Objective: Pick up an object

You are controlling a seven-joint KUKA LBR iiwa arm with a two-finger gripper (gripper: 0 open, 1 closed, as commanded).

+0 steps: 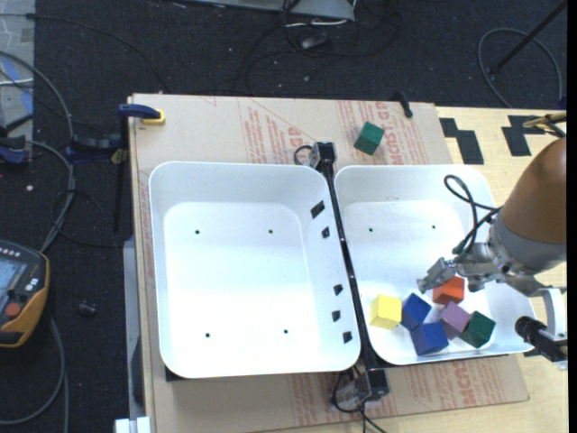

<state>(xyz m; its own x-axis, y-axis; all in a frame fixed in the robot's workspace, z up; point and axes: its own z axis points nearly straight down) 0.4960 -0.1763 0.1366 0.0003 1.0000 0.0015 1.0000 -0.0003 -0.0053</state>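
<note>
Several small blocks lie in the front right part of the right bin (397,192): a yellow block (386,310), two blue blocks (416,309) (430,336), an orange block (450,290), a purple block (455,317) and a green block (479,327). My gripper (444,274) reaches in from the right and hangs low, directly over the orange block's far edge. The gripper partly covers that block's top. Whether it touches the block is unclear.
The left bin (162,242) sits beside the right one, with a black clip strip (338,242) between them. Another green block (369,138) rests on the cardboard bench behind the right bin. A cable (464,197) loops over the right bin from the arm.
</note>
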